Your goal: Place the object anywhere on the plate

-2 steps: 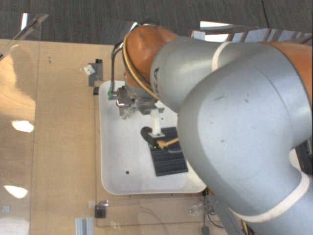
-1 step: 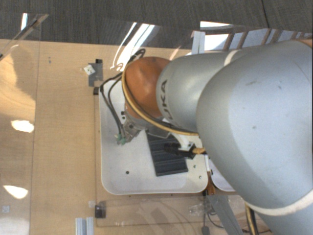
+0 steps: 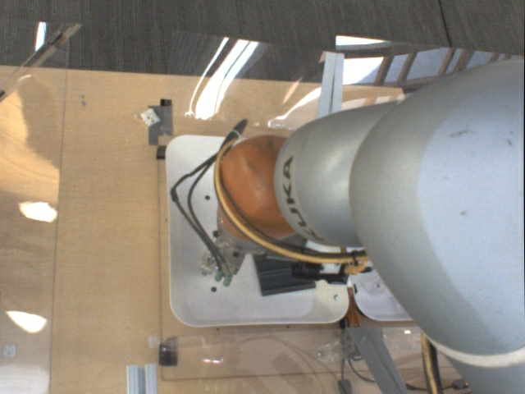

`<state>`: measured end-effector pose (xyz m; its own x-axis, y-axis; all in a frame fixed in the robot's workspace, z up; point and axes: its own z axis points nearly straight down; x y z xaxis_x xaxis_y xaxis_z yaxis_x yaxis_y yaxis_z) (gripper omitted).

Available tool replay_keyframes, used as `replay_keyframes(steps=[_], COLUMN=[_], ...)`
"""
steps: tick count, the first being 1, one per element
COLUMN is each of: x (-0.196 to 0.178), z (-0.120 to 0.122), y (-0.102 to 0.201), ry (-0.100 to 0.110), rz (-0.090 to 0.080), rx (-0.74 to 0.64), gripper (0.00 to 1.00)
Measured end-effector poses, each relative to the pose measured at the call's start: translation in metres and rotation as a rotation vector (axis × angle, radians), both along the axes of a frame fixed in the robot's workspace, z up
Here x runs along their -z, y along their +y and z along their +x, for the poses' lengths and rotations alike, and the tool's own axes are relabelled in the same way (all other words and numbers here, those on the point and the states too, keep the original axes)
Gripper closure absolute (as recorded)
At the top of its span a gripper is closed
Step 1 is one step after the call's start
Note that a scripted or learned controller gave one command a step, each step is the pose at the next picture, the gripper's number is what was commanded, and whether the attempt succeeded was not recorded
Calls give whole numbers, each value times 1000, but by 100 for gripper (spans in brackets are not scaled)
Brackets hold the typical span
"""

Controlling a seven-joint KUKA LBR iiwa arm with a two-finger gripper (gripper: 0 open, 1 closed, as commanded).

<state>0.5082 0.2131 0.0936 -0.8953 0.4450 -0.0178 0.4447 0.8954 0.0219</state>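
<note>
Grey arm (image 3: 426,220), its claw (image 3: 220,271) over a shallow white bin (image 3: 184,302)

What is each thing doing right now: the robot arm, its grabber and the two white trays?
left bin: lying flat on the bench, much of it hidden by the arm.
right bin: flat too, just a corner peeking out under the arm.
arm: stretched in from the right, over the left bin.
gripper: pointing down into the left bin; open or shut, I cannot tell.
</note>
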Motion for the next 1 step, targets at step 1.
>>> replay_keyframes(steps=[1], x=[-92], z=[-19], y=[-66], ry=[15], rz=[-12], rx=[-259], gripper=[100])
